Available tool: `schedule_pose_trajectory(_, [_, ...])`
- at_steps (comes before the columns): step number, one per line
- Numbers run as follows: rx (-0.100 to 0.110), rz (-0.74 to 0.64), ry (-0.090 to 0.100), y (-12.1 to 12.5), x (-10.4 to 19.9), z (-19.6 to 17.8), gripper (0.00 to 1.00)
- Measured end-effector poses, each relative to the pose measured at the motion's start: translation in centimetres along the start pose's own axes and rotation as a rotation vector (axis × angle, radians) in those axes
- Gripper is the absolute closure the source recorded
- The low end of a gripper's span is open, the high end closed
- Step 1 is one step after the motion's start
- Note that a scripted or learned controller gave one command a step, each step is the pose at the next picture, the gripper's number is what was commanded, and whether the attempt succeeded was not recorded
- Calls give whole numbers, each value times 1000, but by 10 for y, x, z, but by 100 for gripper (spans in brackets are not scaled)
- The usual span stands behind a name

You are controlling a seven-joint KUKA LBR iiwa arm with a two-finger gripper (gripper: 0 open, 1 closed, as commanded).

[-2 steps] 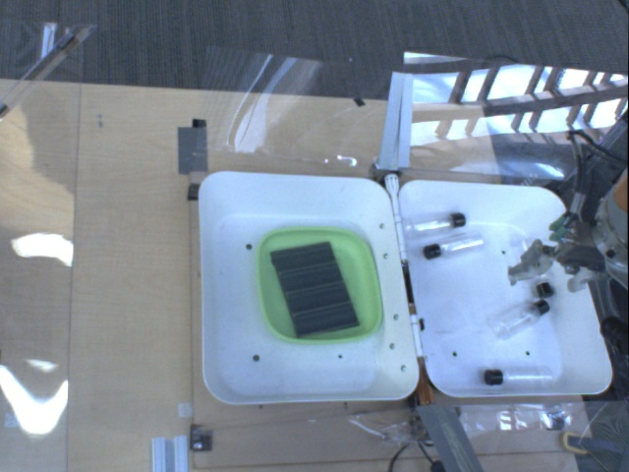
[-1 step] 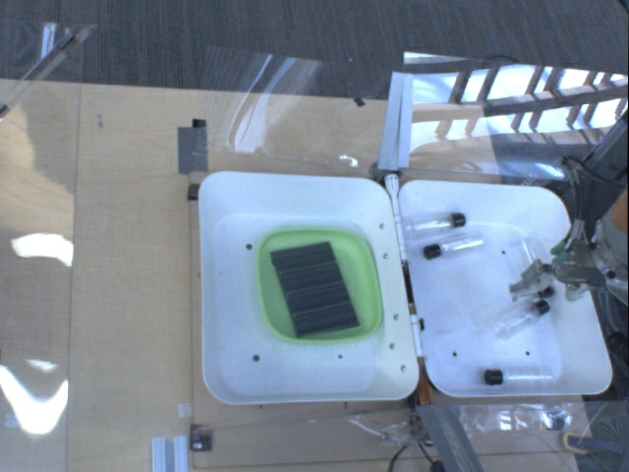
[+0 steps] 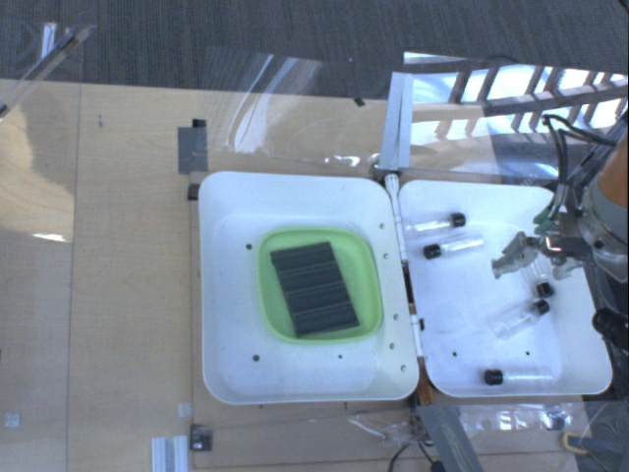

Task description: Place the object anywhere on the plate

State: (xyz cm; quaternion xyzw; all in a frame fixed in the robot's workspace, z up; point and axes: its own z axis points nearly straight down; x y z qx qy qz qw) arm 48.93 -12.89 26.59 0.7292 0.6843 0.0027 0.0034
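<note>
- A dark ridged block (image 3: 314,289) lies on the green plate (image 3: 368,285) in the left bin (image 3: 228,362).
- The tool (image 3: 515,257) hovers over the right bin (image 3: 580,374) among clear vials (image 3: 452,248); its fingers' spread cannot be told.

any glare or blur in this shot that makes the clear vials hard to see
Camera view: bright sunlit streaks wash out the bench above the right bin; the clear vials nearly vanish against the white, their black caps marking them; the hand looks slightly soft; the green plate and dark ridged block are sharp.
</note>
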Motion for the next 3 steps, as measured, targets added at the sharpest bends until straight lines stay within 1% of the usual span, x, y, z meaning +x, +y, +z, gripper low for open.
schedule_pose_trajectory(1, [5, 15, 0, 1, -34, 63, 0])
schedule_pose_trajectory(2, [2, 45, -1, 3, -63, 69, 0])
schedule_pose_trajectory(3, [0, 141, -1, 39, -5, -13, 0])
